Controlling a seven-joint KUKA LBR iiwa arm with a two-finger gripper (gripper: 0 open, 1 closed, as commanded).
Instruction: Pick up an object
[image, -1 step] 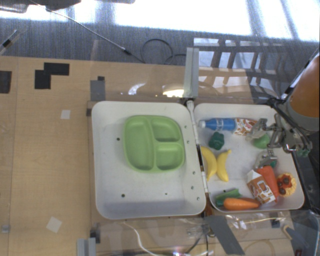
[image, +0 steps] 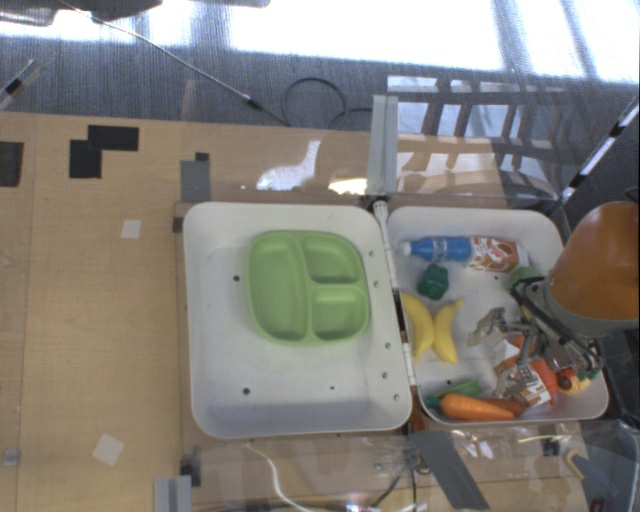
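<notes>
Orange band of the arm (image: 600, 262) sits over the right bin's (image: 560, 232) right wall, wrist pointing down-left into the bin. Claw (image: 515, 350) is low in the lower right part of that bin, metal parts overlapping a red-and-white packet (image: 540, 382). Can't tell if the claw is apart or together; linkage and clutter blur into each other, and nothing is clearly seen between the tips.

Landmark = yellow banana (image: 433, 327), lying roughly mid-bin by the divider wall.
- Green block (image: 433, 281): just above the banana, close to it.
- Bottle (image: 468, 251) with blue cap end and white/orange label: above the green block, lying on its side along the bin's top wall.
- Carrot (image: 478, 407): below and right of the banana, lying flat near the bin's bottom wall; green top end points toward the banana side.
- Red-and-white packet: right of the carrot, well right of the banana, directly under the claw area.
- Claw: right of the banana, apart from it.

Left bin (image: 215, 380), left of the banana across the divider, holds a green divided plate (image: 270, 290) with three compartments, lying flat, upper-centre.

Both bins sit on the wood-tone counter (image: 90, 330).
</notes>
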